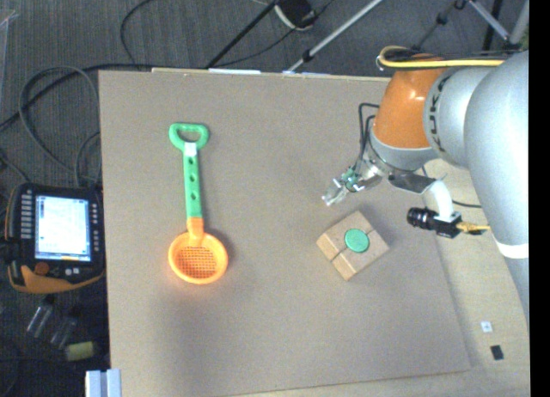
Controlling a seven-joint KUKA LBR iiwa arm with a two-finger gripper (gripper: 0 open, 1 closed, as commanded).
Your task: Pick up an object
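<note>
Claw hung nr desk's right side, just above wooden block w/ green disc, prob lining up a grab; grip state unclear.

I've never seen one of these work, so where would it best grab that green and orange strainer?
Probably across the strainer's straight green handle, coming down from above. The handle is narrow and lies flat, so the gripper could close over it; the round orange bowl looks too wide.

I see my claw hovering just above a wooden block; a strainer lies centre-left.
</note>
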